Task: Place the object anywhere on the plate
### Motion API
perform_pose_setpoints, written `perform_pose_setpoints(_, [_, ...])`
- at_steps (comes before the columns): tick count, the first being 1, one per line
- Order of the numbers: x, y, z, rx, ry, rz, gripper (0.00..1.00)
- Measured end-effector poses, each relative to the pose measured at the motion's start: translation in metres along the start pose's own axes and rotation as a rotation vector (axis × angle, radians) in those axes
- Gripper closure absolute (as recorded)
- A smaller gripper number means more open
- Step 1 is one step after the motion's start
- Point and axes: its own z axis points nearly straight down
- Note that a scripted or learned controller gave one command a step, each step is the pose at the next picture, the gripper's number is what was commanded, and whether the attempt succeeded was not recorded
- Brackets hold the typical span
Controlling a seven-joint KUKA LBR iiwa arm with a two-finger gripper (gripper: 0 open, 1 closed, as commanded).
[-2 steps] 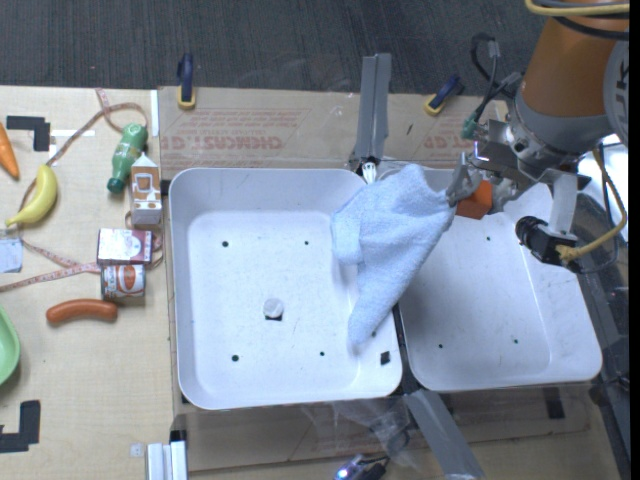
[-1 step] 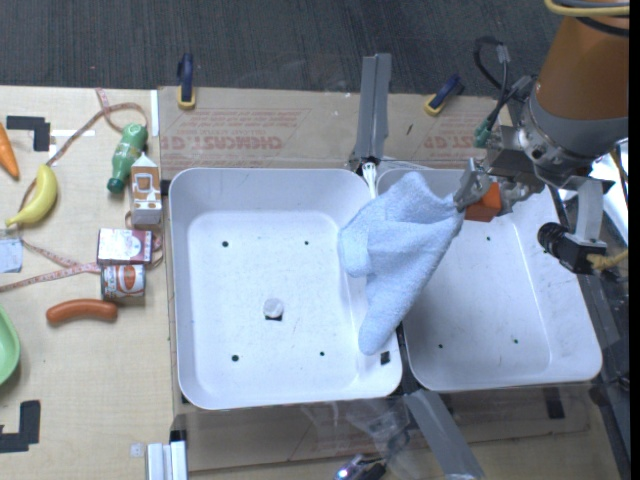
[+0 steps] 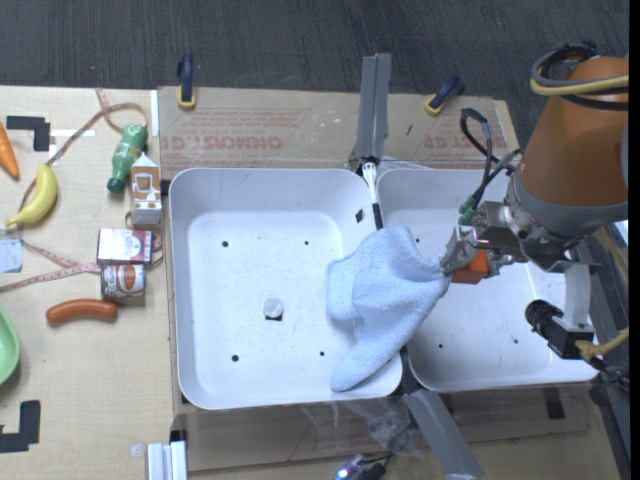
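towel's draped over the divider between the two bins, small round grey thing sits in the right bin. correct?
Not quite. The camera view shows the small round grey thing on the floor of the left bin, not the right bin. The rest holds: the towel lies across the divider between the two bins.

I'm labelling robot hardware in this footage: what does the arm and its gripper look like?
The arm is a bulky rounded body, largely orange from this angle, with grey metal below it at the wrist. Black cables loop over its top and trail down its side. The gripper is small, dark and metallic, with an orange part beside it.
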Motion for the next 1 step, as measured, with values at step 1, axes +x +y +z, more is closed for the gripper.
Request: perform_pose_setpoints(1, [-0.0746,-0.0060,-0.0200,-0.003,0.000,0.091,1.00])
